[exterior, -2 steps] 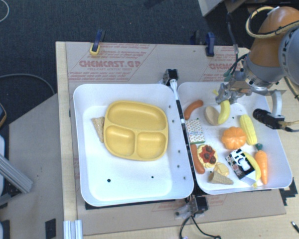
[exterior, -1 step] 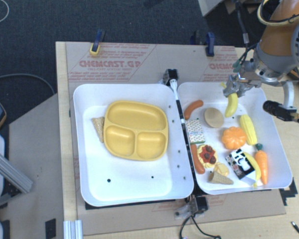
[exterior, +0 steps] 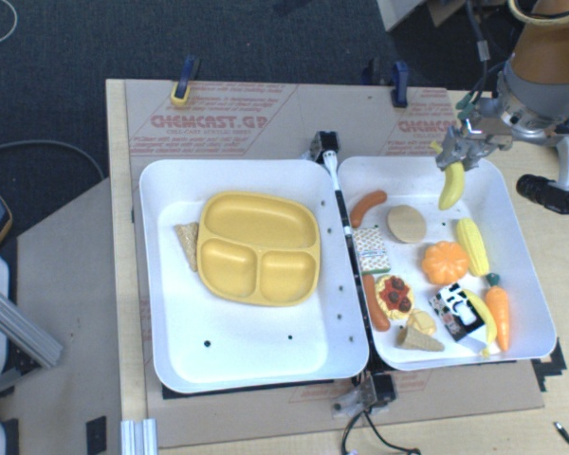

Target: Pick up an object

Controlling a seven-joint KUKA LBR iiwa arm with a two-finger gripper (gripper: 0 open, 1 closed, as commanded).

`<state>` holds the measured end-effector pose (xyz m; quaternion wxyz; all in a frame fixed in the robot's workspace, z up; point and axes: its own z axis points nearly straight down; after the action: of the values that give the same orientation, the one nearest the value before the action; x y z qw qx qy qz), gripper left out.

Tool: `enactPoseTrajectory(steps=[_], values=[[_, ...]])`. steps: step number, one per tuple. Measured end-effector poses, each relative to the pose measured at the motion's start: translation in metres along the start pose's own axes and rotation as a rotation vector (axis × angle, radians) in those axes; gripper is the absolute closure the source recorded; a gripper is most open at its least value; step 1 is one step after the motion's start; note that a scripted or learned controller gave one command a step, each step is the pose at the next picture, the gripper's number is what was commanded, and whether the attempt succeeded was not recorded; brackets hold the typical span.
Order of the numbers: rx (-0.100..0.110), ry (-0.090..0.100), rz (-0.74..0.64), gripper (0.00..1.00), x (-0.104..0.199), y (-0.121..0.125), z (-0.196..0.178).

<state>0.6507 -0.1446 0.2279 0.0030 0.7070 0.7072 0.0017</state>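
The gripper (exterior: 455,155) hangs over the right bin's (exterior: 522,218) far wall. Just below it, bare white floor lies open. Further toward the near rim, the pumpkin (exterior: 444,262), corn (exterior: 472,245) and carrot (exterior: 498,317) crowd together. To its left, past the divider, a yellow tray (exterior: 258,247) fills the left bin's (exterior: 161,254) middle.

The gripper (exterior: 457,155) hangs over the right bin's (exterior: 526,254) far edge with a yellow banana (exterior: 451,187) clamped between its fingers, suspended upright above the bin floor, while the yellow divided tray (exterior: 259,247) rests in the left bin (exterior: 171,330).
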Motion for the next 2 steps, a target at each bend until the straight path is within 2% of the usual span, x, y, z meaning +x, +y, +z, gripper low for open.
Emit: enactPoseTrajectory(steps=[1,2], values=[[0.006,0.003,-0.004,1.00,0.054,0.010,0.009],[0.009,0.004,-0.005,1.00,0.110,0.001,0.005]])
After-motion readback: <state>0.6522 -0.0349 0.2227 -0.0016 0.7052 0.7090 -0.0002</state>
